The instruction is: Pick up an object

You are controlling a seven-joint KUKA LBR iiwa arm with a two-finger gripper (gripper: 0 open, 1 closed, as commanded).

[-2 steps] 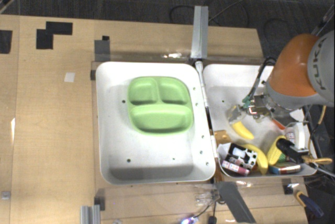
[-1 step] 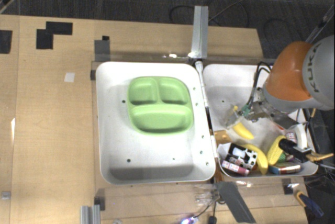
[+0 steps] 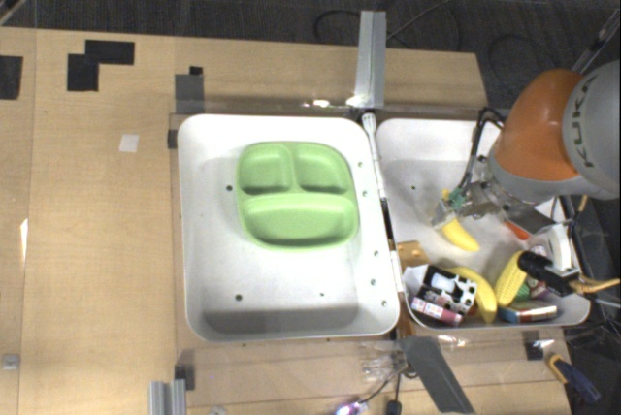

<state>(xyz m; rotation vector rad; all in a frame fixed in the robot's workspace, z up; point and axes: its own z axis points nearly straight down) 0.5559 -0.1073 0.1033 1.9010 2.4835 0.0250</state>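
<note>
Orange-banded arm at right frame hangs its claw (image 3: 466, 201) over a yellow banana (image 3: 457, 234) in the right bin (image 3: 417, 146); grip unclear. Probably light, smooth plastic; grasp mid-body.

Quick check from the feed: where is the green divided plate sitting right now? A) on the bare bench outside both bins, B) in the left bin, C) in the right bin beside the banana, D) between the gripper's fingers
B: the green divided plate lies flat in the left bin, apart from the gripper, which is over the right bin near the banana.
</note>
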